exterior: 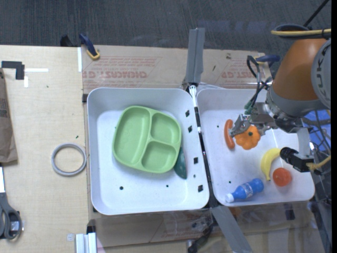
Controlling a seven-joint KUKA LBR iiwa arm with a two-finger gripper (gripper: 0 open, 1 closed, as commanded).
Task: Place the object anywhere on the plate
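Since the plate (147, 139) sits in the left bin (100, 157) and all the loose items are in the right bin (216, 167), we read this as the pick stage — nothing has been carried across yet. The gripper (243, 126) is low over the orange pepper (247, 137), right beside the carrot (229, 134); we can't tell whether it's open or closed, or whether it has anything. The pepper looks like the target, judging by where the arm hangs. The banana (269, 161), tomato (281, 177) and blue bottle (246, 190) lie nearer the front of that bin, well apart from the plate. A dark green piece (180, 165) sits tucked against the plate's right edge — not on it. Carrot crowding the pepper could spoil the grab. The tape ring (69, 159) sits out on the surface (42, 115), irrelevant.
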